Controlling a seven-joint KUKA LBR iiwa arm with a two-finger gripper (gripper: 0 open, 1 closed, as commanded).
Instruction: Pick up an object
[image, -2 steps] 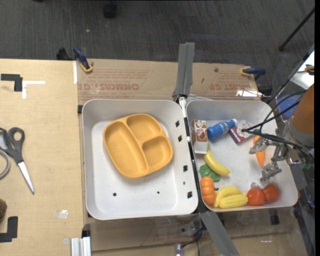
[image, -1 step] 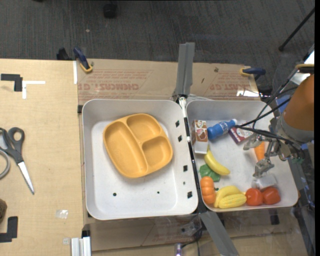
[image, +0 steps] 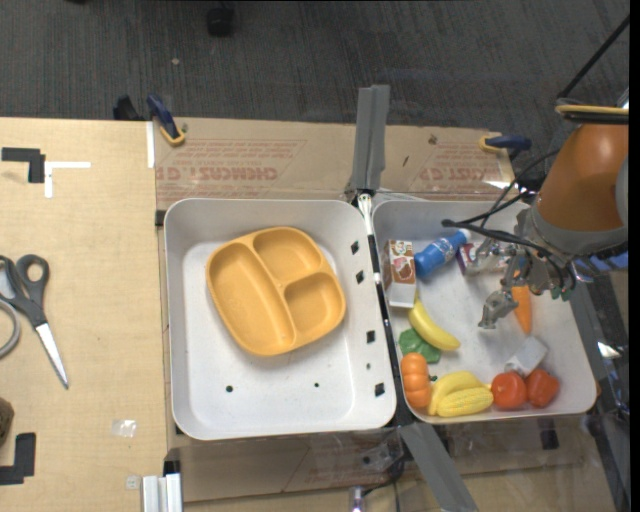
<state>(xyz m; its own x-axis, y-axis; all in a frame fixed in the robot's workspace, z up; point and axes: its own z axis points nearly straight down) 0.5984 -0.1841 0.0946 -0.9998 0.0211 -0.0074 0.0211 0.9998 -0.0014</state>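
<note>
nearest, found a bunch of bananas (image: 462, 394) against the front wall of the right bin (image: 578, 335), touching an orange fruit (image: 415, 376) on the left. saw two tomatoes (image: 526, 389) just beside the bunch on the right, side by side. noted a white block (image: 527, 353) just behind them, set askew. a little further back, toward the bin's left wall, spotted a green pepper (image: 419, 346) and, touching it from behind, a single banana (image: 433, 328).

at about the same depth, saw the left bin (image: 175, 330) holding a yellow plate (image: 277, 290) with three compartments, turned at an angle. well apart on the bench (image: 80, 220) to the left, noticed scissors (image: 35, 310).

back in the right bin, found the carrot (image: 522, 309) right of centre, tip toward the front. saw the gripper (image: 505, 298) right at the carrot, low over the bin floor, grey metal just to the carrot's left. could not tell whether open or closed, nor whether gripping the carrot.

behind that, picked out a blue bottle (image: 440, 252) lying on its side, a small box (image: 402, 272) just left of it by the bin wall, and a dark can (image: 468, 257) just right of the bottle. followed the arm (image: 585, 185) up and off to the right.

farthest, made out cardboard (image: 230, 160) behind the bins, a grey bar (image: 372, 135) over the gap between them, and a blue clamp (image: 165, 118) at the cardboard's far left corner.
</note>
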